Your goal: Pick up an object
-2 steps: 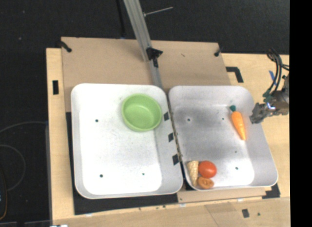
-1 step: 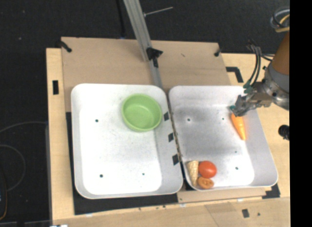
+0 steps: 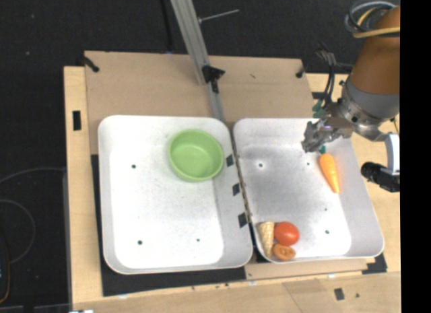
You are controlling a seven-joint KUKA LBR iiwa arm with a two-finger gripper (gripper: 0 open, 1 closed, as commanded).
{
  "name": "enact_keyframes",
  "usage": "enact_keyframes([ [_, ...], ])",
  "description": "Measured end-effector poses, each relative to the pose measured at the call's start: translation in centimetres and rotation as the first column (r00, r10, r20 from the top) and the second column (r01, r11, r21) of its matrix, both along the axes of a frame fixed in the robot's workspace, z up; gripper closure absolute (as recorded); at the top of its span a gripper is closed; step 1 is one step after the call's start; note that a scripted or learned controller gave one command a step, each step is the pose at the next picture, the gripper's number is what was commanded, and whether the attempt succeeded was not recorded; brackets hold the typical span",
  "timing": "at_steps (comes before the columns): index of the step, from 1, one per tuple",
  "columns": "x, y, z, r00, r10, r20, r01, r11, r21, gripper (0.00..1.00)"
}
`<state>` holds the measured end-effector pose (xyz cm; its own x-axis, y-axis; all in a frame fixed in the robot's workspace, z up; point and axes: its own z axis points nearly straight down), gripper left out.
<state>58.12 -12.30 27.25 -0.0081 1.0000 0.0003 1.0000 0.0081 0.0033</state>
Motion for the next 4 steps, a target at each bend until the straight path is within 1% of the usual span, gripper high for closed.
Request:
enact_keyframes([
  [1,1.4,4.2,-1.3,1.000,-0.003,-0.004,0.003,1.000,-0.001,1.00],
  [2,2.6,9.0,-0.7,1.000,-0.005,-0.002,0.005,1.000,0.000,1.00],
  [3,4.0,14.5,-0.4,1.000,-0.001,-0.001,0.001,1.000,0.000,1.00],
  [4,6.2,18.7,-0.9,1.000,-0.003,-0.001,0.003,1.000,-0.001,1.00],
])
